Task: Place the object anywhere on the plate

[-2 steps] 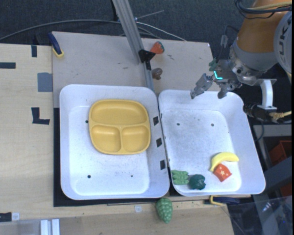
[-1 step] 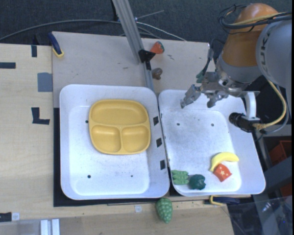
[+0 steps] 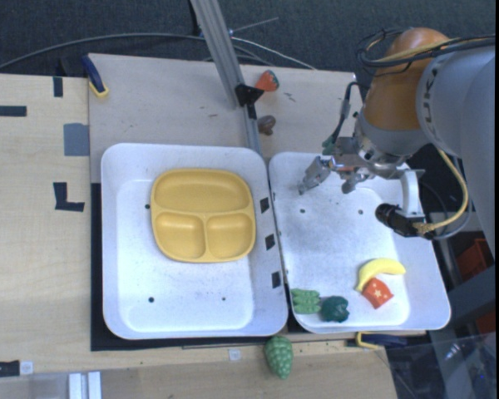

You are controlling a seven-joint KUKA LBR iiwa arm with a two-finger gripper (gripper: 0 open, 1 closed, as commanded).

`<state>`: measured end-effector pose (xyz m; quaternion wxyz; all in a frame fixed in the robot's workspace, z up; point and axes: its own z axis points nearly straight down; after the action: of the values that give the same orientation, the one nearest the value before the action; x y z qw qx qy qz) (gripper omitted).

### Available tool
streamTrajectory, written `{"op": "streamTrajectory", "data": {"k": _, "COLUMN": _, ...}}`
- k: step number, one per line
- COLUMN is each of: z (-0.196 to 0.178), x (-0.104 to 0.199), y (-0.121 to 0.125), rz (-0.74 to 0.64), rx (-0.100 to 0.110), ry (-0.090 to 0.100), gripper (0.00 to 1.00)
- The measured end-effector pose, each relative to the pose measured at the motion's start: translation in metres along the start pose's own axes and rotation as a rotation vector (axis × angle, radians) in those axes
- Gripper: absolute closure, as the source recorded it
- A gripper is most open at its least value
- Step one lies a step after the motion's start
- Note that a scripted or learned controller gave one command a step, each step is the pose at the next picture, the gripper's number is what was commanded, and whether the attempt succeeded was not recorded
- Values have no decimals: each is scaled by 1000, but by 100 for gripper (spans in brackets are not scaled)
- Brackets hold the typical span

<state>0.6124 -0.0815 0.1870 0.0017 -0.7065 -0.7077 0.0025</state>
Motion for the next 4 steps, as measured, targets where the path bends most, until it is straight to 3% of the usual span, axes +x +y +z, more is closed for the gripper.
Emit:
{"op": "streamTrajectory", "data": {"k": 1, "z": 53, "x": -8, "y": -7, "rz": 1, "rx": 2, "ry": 0, "gripper": 0}}
{"op": "streamTrajectory", "data": {"k": 2, "z": 40, "x": -7, "y": -6, "rz": -1, "rx": -3, "ry": 2, "gripper": 100}}
{"op": "streamTrajectory", "data": {"k": 3, "z": -5, "x": 1, "y": -6, "rz": -1, "rx": -9, "ry": 1, "gripper": 100}}
{"op": "streamTrajectory", "data": {"k": 4, "z": -16, "x": 1, "y": -6, "rz": 0, "rx": -6, "ry": 2, "gripper": 100}}
